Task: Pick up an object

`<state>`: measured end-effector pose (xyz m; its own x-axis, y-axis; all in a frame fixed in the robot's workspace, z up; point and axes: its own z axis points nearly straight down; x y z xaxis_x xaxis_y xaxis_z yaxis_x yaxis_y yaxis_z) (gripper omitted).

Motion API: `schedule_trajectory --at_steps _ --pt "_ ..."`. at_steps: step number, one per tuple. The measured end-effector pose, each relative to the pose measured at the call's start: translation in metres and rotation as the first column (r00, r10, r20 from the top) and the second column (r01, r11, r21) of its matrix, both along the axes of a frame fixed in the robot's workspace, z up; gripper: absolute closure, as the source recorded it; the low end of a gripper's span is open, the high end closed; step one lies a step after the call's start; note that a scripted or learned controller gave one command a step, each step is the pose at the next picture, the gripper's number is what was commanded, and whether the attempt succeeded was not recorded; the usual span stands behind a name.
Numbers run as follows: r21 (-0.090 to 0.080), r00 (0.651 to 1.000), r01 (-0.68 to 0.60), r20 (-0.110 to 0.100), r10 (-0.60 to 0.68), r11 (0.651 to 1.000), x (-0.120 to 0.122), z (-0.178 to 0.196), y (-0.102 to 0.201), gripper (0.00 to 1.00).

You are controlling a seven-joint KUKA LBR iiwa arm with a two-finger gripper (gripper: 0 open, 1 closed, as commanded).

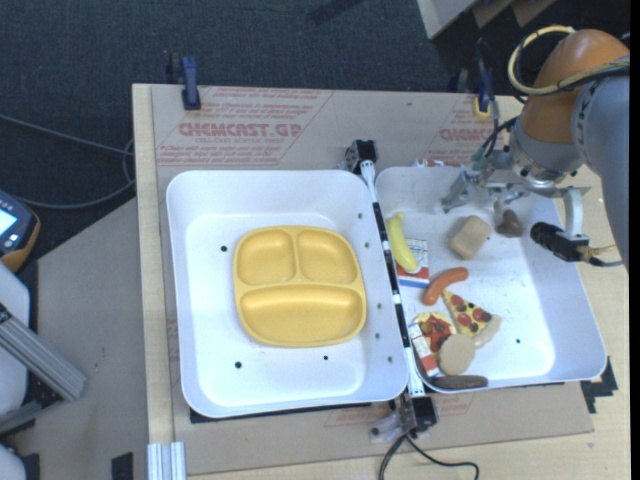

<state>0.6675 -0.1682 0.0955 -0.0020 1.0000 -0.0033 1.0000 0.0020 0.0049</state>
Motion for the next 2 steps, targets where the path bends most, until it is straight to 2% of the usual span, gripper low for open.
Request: schedule_trajectory --at_steps 1,2 --pt "0.005 1.0 0.004 -0.011 -0.004 1.0 -0.042 -0.012 0.01 0.0" --pt "0.004 1.0 0.003 -0.004 -0.003 1.0 -0.04 0.0 0.01 1.0"
